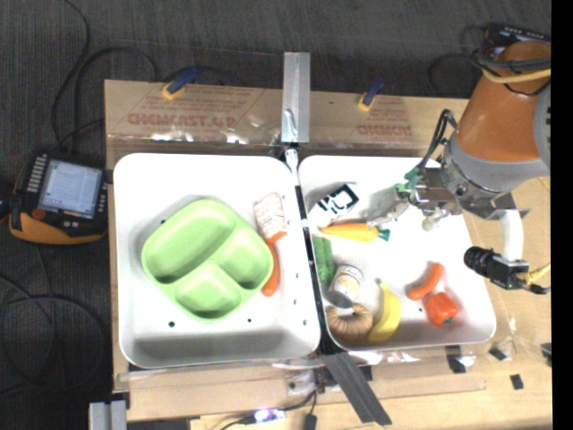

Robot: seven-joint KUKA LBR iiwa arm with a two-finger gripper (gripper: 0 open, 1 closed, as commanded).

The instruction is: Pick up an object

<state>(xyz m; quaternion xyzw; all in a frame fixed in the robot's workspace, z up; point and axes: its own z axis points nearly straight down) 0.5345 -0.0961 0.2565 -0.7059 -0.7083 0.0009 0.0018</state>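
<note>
The pincer [387,206] hangs over the upper middle of the right bin [448,328], reached in from the right on the grey arm [501,124] with its glossy orange band; whether it is spread or pressed together I cannot tell, as its metal parts blur into the things below. Just under it lies a carrot [351,232], smooth, orange and tapered, its long axis nearly level across the bin, thin tip toward the left and green stub at the right, close by the pincer. Up and left of the carrot is a small black-and-white card [336,199]. Below it, along the bin's left wall, lies a dark green tube [322,260], long axis up and down, then a short tin [346,282] with a paper label, a ridged brown ring [350,320], and a curved yellow banana [388,313] touching the ring. Further right are a bent orange sausage shape [424,281] and a glossy red pepper [442,307], near each other. The left bin [134,330] holds a pale green three-part plate [207,256], a white packet [268,212] and a thin orange stick [272,271] beside the plate. Both bins rest on the cardboard-covered desk [134,115].
</note>
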